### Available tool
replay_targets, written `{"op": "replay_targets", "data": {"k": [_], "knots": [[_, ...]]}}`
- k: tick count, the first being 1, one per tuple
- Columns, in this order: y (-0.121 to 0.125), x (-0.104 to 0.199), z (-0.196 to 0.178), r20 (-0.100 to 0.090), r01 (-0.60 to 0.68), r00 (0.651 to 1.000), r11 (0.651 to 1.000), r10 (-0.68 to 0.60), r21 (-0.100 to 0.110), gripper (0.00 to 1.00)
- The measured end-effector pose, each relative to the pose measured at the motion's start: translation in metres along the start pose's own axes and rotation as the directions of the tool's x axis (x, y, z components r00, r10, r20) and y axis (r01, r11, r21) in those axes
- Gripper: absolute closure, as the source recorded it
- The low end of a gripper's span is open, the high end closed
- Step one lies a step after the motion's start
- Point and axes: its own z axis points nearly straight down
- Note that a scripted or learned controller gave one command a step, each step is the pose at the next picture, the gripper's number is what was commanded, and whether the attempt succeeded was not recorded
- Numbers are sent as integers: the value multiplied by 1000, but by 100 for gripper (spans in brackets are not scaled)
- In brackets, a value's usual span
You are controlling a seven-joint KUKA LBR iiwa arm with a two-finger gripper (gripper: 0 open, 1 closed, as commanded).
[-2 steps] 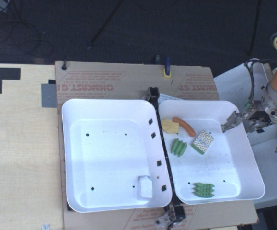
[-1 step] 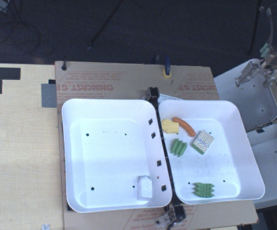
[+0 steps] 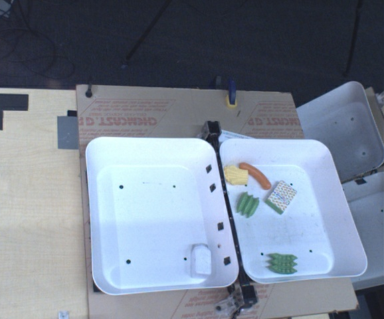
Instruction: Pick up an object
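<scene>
**Ana:** Two white bins sit side by side on the bench. The right bin carries most of the goods, and it lies on the side the arm reaches in from, so anything in there is the nearer pick.

**Ben:** What is on offer?

**Ana:** Up near the divider a yellow corn piece touches one end of an orange sausage, whose long axis slants down toward the bin's middle. Just below lies a green pod cluster, and beside it a small checked box, tilted like a diamond. A second green pod rests alone near the front wall, its length running across the bin.

**Ben:** And the left bin?

**Ana:** One pale, rounded white block near the front right corner, hard to read against the plastic.

**Ben:** The gripper?

**Ana:** Whether it is spread or closed cannot be told, and nothing is seen in its grasp. The lone pod looks the cleanest target: smooth, ridged, well apart from everything else.
</scene>
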Motion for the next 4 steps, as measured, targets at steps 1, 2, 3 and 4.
{"op": "replay_targets", "data": {"k": [1, 2, 3, 4], "knots": [[3, 2, 2, -5, 6, 1000, 1000, -6, 18, 100], [10, 73, -32, -7, 11, 1000, 1000, -11, 13, 100], [26, 153, -33, -8, 12, 1000, 1000, -12, 16, 100], [11, 249, -34, -9, 14, 1000, 1000, -14, 20, 100]]}}
